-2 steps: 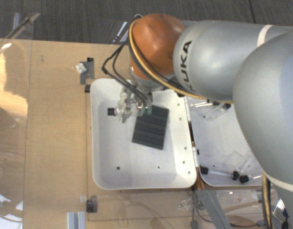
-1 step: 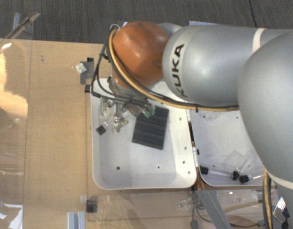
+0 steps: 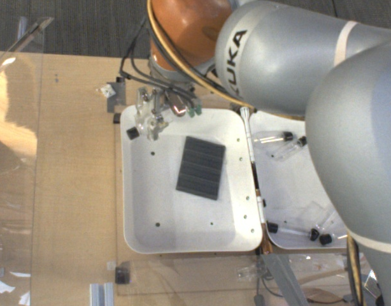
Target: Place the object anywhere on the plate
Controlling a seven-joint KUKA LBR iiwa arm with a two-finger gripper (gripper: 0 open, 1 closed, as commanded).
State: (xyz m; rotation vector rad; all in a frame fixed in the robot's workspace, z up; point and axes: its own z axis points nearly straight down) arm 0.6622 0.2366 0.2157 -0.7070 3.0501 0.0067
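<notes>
On the near edge of the table, just this side of the left bin, sits a small dark block. In the near corner of the right bin lie clear tubes with black caps, close to the wall that the two bins share. The dark ribbed plate lies flat in the middle of the left bin, slightly turned, with bare white floor all around it. Farther back in the right bin another clear tube lies near the shared wall. In the far left corner of the left bin a small black object rests on the bin floor, well apart from the plate. The gripper hangs just right of it, its pale fingers a little apart with nothing seen between them. The grey arm comes in from the right above both bins. Beyond the bin's far left corner, a small black piece stands on the table.
</notes>
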